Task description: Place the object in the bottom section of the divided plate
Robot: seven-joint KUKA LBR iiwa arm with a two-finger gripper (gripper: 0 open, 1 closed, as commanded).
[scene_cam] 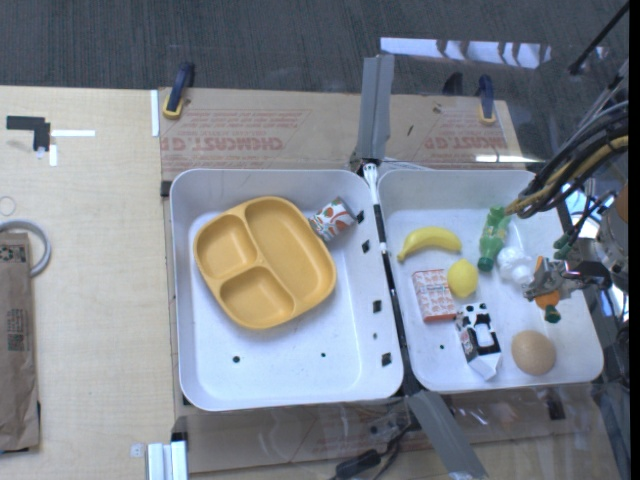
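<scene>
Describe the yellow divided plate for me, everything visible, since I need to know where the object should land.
The yellow divided plate lies flat on the floor of the left bin, turned at a slant to its walls. It looks like matte plastic, rounded at the corners, with raised ridges splitting it into three sections: two smaller ones and one longer one. Nothing lies in any section. A small can on its side rests just off its upper right rim; contact is unclear.

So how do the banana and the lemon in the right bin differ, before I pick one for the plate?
The banana is long and curved, lying roughly left to right; the lemon is short and rounded. The banana lies apart from its neighbours, while the lemon sits against the red-and-white carton. The banana is nearer the bin's far wall, the lemon nearer its middle. Both are yellow and lie in the right bin.
</scene>
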